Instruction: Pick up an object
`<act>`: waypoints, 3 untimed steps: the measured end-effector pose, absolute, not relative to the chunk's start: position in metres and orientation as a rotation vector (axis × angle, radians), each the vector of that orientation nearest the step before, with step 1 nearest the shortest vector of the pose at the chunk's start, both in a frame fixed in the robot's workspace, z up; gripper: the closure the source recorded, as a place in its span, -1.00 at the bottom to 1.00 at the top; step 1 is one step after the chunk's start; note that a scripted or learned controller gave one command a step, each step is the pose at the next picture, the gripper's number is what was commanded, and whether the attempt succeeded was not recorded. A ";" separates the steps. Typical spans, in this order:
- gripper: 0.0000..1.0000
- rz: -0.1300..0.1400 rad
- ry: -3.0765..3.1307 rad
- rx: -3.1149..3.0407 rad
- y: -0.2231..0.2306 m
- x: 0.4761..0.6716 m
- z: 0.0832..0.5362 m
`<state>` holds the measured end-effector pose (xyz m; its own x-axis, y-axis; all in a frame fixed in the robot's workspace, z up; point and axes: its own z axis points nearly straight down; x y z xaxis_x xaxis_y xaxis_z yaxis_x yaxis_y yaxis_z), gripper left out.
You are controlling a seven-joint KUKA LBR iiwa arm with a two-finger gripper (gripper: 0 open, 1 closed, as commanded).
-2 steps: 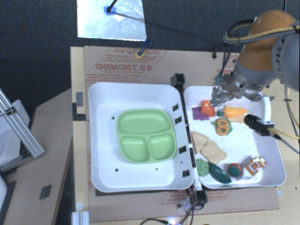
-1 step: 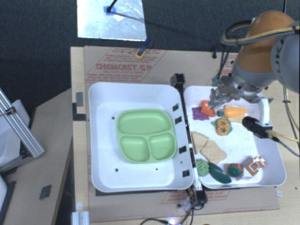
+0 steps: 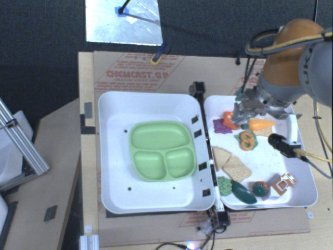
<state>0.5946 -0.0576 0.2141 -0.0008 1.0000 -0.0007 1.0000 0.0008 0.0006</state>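
Grey and orange-banded, the arm reaches in from the upper right, its two-finger gripper (image 3: 242, 113) low over the top of the right-hand shallow white bin (image 3: 308, 187); whether its jaws are apart or together cannot be told. The left white bin (image 3: 112, 139) holds a light green three-compartment plastic plate (image 3: 161, 150). Nearest the gripper lie an orange carrot-shaped toy (image 3: 261, 124) and a purple toy grape bunch (image 3: 220, 127). The carrot (probably light, stiff, slick plastic) seems best pinched across its middle.
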 end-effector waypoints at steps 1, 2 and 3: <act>1.00 0.002 2.222 2.219 -0.059 0.597 0.215; 1.00 0.003 2.224 2.216 -0.063 0.605 0.227; 1.00 0.003 2.225 2.216 -0.061 0.604 0.229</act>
